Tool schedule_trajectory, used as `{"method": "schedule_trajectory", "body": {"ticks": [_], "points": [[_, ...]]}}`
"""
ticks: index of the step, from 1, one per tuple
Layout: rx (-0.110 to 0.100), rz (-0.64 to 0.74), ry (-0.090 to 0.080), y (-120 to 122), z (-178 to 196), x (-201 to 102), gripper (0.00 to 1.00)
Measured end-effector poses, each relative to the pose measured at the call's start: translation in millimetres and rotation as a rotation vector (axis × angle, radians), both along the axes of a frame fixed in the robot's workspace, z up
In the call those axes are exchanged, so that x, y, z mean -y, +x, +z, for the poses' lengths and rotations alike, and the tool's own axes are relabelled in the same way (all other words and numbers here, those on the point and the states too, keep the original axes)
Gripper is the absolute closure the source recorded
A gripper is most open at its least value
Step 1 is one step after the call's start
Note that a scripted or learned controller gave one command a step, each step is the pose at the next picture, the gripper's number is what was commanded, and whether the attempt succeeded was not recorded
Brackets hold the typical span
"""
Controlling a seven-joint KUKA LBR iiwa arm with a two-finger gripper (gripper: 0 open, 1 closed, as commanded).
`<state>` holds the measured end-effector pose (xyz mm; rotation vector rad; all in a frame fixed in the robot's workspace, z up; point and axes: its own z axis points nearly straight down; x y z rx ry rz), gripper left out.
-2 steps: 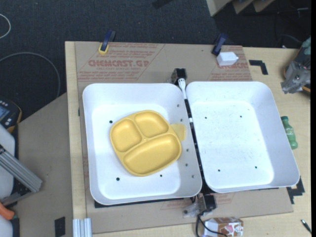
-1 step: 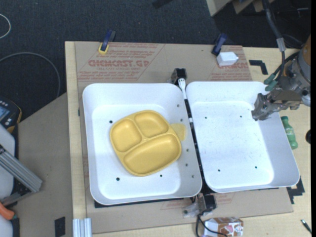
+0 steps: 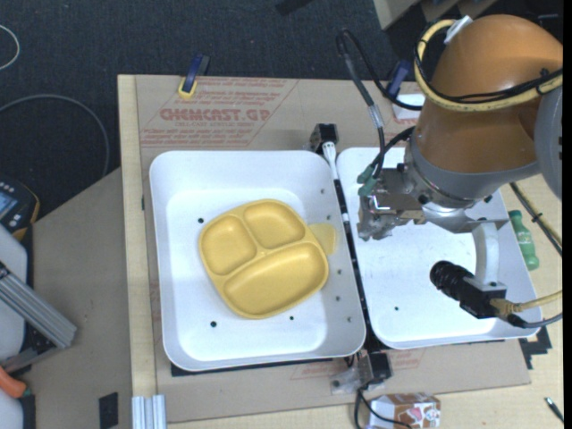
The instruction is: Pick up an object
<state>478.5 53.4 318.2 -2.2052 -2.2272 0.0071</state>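
Approach step: tool (image 3: 380,214) hovers at right bin's (image 3: 420,315) left wall; its opening cannot be told. Next: descend on a target, e.g. yellow tray (image 3: 262,257)

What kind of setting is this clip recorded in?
Most likely a robotics lab bench set up for grasping trials: two white bins on a board, a yellow divided plate as test object, the arm over the right bin, and loose cables around.

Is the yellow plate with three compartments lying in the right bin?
No, the yellow plate lies in the left bin, while the gripper is over the right bin.
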Motion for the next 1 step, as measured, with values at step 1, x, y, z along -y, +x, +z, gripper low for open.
{"method": "schedule_trajectory", "body": {"ticks": [1], "points": [[0.019,-0.005,0.001,1.6,92.5,-32.1,1.0]]}}
